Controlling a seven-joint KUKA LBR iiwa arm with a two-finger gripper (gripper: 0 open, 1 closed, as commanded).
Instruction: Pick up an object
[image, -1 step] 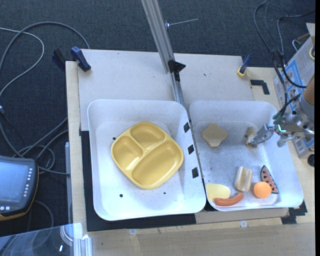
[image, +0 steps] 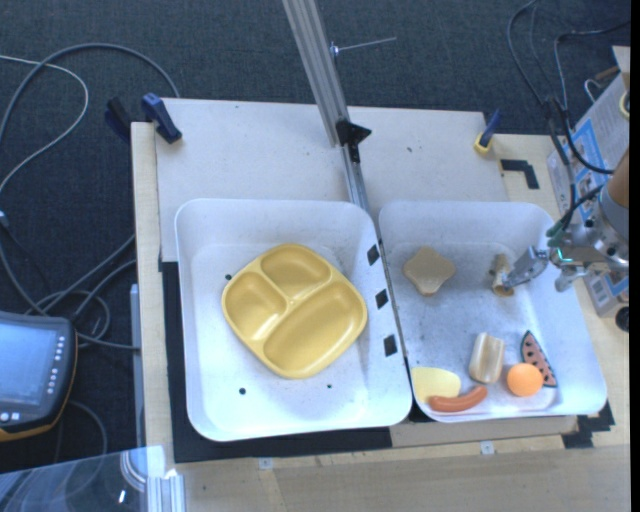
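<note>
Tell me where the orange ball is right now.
The orange ball lies in the near right corner of the right bin, just below the watermelon slice and right of the sausage.

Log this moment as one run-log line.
stage: reaching | gripper: over right bin, beside small tan piece | grasp: unconfirmed | yellow plate: left bin

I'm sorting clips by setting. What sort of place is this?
Probably a robotics lab bench, not a kitchen: two white bins clamped to a board, toy food such as an orange ball and a sausage, loose cables on dark carpet, and a handheld control pendant.
</note>
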